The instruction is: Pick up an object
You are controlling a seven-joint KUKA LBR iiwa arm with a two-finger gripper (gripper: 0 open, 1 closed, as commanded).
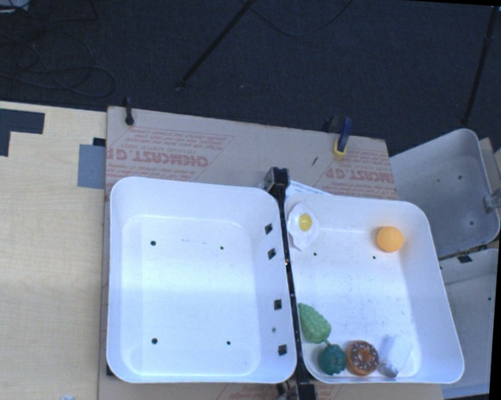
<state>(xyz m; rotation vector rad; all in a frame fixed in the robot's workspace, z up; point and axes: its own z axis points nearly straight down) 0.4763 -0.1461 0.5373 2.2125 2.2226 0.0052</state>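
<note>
The right bin (417, 277) holds several small things. An orange ball (390, 239) lies near its far right corner. A white fried-egg toy with a yellow yolk (303, 224) rests against its far left corner. Along the near edge sit a light green lumpy piece (314, 323), a dark teal round piece (333, 359), a brown sprinkled donut (361, 357) and a pale translucent piece (396, 353).
The left bin (124, 271) sits beside the right one, joined by a black divider with clips (280, 266). Both rest on a cardboard sheet (194, 152) over the wooden bench. A grey metal plate (446, 189) stands at the right.
</note>
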